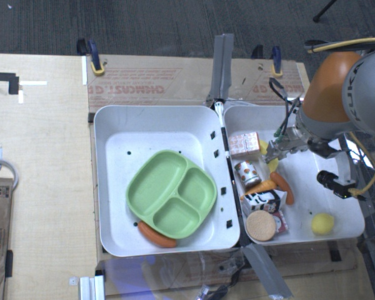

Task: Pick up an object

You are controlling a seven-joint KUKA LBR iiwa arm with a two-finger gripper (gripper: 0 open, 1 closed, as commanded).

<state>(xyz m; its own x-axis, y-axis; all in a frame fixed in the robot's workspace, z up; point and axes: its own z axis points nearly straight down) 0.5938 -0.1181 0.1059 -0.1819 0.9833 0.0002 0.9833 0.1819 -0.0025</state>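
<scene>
Orange-banded arm reaches in from the right; gripper (280, 147) hovers low over the right bin (347, 227), upper centre. Whether it is released or clenched, cannot tell. Candidate objects crowd just below-left: pink box (243, 142), small can (247, 172), orange carrot (281, 185), round cork disc (261, 225). Risk, as I judge: tight clutter could make the grasp glance off or catch two things.

A rounded grey metal arm (362, 99) is banded in glossy orange (328, 86); black cables (284, 99) are looped along its wrist.
</scene>
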